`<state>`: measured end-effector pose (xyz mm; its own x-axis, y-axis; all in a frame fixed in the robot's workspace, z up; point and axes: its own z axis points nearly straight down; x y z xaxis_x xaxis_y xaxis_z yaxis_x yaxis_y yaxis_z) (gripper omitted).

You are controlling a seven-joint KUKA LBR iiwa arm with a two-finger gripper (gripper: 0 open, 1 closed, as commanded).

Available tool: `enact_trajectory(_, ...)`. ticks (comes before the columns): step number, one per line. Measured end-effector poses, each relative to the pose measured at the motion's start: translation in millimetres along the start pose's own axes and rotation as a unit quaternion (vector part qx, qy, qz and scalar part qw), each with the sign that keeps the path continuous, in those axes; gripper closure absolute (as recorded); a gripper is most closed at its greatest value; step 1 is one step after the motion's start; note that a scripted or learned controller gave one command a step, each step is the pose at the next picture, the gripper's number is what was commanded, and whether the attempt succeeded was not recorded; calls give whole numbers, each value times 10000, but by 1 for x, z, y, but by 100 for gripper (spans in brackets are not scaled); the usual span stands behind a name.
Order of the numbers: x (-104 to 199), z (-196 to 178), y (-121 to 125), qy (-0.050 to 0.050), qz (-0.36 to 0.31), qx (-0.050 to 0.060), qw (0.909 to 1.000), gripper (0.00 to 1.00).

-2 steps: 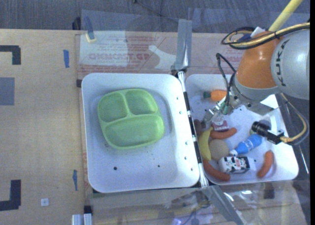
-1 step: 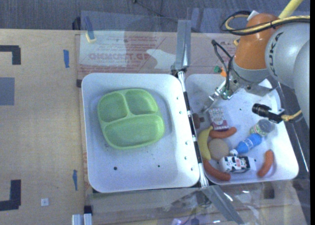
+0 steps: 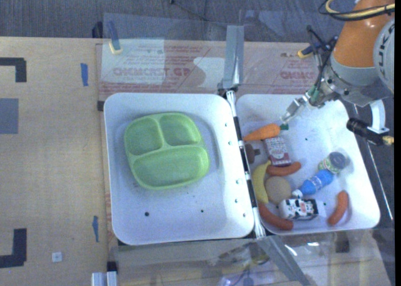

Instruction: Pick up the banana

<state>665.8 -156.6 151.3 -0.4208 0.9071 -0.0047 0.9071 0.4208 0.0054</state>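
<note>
The banana [image 3: 259,181] is yellow and lies along the left wall of the right bin [image 3: 357,153], partly tucked under a beige round item [image 3: 279,189]. My gripper [image 3: 289,114] hangs over the upper middle of that bin, just above the right end of a carrot [image 3: 262,132]. It is well up and to the right of the banana, and nothing shows in its grasp.
Around the banana are a red packet [image 3: 276,150], three sausages [image 3: 283,169] [image 3: 276,218] [image 3: 339,208], a black-and-white toy [image 3: 299,208] and a blue bottle [image 3: 316,181]. A green divided plate [image 3: 166,150] sits in the left bin [image 3: 119,216].
</note>
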Motion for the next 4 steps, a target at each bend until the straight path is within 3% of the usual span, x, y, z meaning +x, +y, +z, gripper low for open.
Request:
enact_trajectory(1, -50, -14, -56, 8, 133, 11, 9999, 0)
enact_trajectory(2, 52, 48, -50, 14, 1794, 3, 9838, 0)
enact_trajectory(3, 58, 59, 22, -12, 3096, 11, 9509, 0)
enact_trajectory(4, 81, 56, -47, 10, 4532, -81, 8914, 0)
